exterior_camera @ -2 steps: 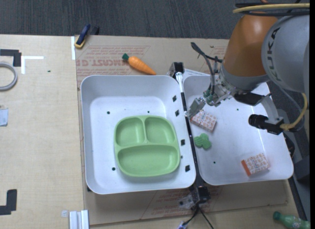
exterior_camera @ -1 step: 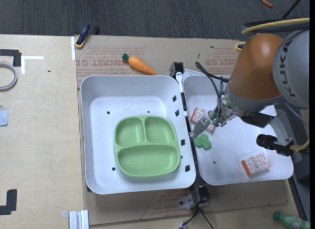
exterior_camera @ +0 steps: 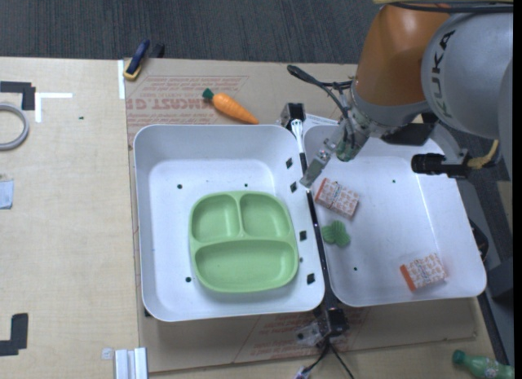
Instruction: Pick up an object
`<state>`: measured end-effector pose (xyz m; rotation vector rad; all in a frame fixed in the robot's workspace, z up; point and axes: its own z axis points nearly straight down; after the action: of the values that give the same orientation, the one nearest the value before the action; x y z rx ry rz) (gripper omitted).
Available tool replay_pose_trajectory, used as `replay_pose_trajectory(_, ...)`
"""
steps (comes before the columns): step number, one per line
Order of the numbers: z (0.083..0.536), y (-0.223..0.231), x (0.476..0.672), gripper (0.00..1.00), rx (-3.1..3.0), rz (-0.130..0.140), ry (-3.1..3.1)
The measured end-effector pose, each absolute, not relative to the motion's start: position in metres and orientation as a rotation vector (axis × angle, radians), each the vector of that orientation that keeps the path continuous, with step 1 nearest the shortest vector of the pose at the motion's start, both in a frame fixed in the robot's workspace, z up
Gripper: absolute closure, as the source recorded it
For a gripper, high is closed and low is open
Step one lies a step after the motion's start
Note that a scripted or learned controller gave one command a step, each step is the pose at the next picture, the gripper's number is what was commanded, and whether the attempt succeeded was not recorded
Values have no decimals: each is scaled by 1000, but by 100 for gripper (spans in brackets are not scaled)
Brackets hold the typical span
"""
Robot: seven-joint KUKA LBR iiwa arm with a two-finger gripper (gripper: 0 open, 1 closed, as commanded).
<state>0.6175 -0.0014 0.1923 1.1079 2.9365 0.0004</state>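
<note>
Green bottle (exterior_camera: 481,362) bench edge | cardboard-topped bench (exterior_camera: 65,231), dark carpet | fingers (exterior_camera: 314,169) seemingly empty, spread unclear

A single fixed camera looks down from above at a slant, far enough back to take in both white bins: the left bin (exterior_camera: 155,231) and the right bin (exterior_camera: 444,231) sit side by side mid-frame. The worktop (exterior_camera: 65,231) spreads to the left, dark floor (exterior_camera: 204,2) runs along the top, and the arm (exterior_camera: 432,51) enters large at upper right, nearest the lens.
</note>
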Motion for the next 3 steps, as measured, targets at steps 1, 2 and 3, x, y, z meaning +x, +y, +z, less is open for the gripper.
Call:
replay_pose_trajectory(1,192,22,546,0,600,0,3082)
replay_pose_trajectory(2,192,22,546,0,600,0,3082)
replay_pose_trajectory(3,192,13,568,0,310,0,3123)
